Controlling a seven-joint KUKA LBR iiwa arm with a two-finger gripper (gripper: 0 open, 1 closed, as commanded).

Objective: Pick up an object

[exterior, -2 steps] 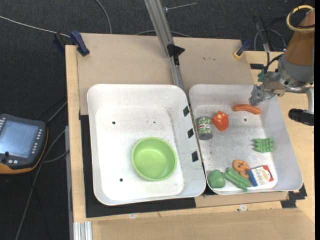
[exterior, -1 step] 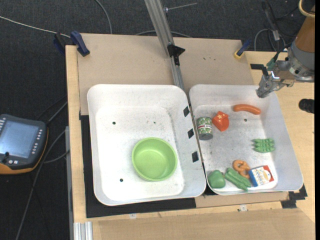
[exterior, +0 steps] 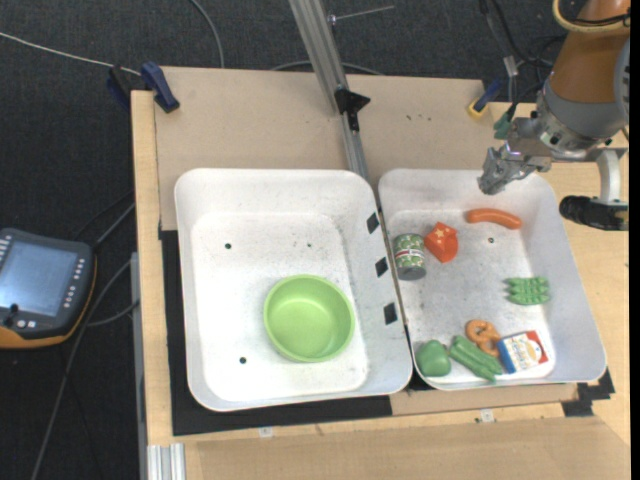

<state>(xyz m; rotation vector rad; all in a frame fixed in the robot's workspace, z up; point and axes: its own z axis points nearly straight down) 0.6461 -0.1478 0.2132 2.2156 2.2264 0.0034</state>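
Glossy plastic bowl [exterior: 308, 317], speckled white bins [exterior: 200, 208]

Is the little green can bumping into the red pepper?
Apart. In the camera view, a thin strip of white bin floor shows between the green can and the red pepper beside it in the right bin.

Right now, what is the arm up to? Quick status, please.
Gripper above right bin's far edge, holding nothing visible. Nearest item: orange sausage, untouched. Red pepper and can lie apart; nothing blocking.

An orange sausage [exterior: 492, 218] is seen lying flat in the right bin [exterior: 570, 268]. A red pepper [exterior: 441, 242] is placed at its eight o'clock.
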